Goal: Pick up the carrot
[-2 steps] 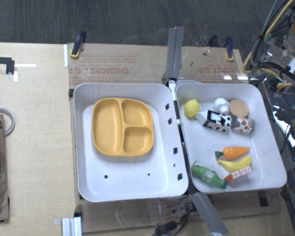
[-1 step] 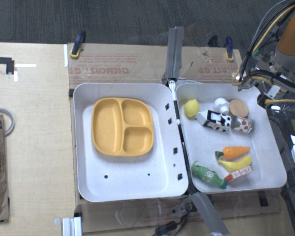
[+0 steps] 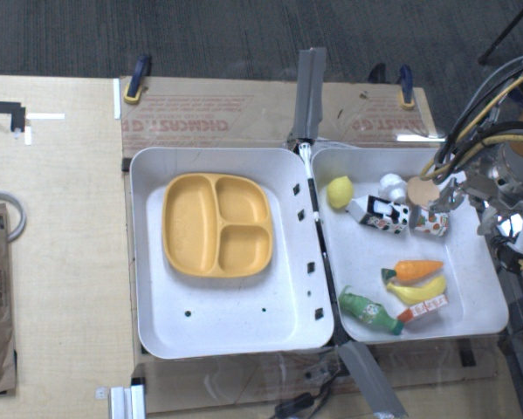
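The orange carrot (image 3: 416, 271) with a green top lies on its side in the right bin (image 3: 479, 317), toward the front, just above a yellow banana (image 3: 418, 289). My gripper (image 3: 453, 195) hangs at the bin's far right side, beyond the carrot and to its right, well apart from it. It sits close above a small red-and-white carton (image 3: 432, 222). Cables and wrist parts hide much of the gripper.
The right bin also holds a lemon (image 3: 339, 192), a black-and-white cow toy (image 3: 383, 214), a white lump (image 3: 392, 184) and a green bottle (image 3: 370, 312). A yellow divided plate (image 3: 217, 225) lies in the left bin (image 3: 156, 321).
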`<action>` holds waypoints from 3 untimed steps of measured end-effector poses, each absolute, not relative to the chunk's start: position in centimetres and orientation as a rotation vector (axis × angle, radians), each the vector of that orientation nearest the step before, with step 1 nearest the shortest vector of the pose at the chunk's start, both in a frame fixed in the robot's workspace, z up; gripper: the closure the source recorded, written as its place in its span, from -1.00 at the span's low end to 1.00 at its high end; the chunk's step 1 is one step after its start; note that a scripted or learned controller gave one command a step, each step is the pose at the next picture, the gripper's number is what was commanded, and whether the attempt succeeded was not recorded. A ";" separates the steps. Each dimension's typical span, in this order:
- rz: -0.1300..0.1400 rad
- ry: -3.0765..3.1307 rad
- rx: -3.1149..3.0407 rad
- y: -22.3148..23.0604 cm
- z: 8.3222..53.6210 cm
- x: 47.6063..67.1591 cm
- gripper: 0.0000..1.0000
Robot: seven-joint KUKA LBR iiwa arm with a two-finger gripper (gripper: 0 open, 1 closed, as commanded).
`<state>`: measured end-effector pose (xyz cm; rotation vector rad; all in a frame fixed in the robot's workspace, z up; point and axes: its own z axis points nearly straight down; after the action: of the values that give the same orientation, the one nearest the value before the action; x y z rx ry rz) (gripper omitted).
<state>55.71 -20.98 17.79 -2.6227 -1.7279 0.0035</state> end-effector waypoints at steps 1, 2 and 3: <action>0.004 -1.932 -2.474 -20.5 13.8 49.5 -1.00; 0.005 -1.621 -2.687 -17.9 13.6 47.6 -1.00; -0.028 -1.826 -2.571 -19.0 10.2 50.3 -1.00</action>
<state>50.31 -18.95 10.15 -2.5707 -1.8263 -0.0280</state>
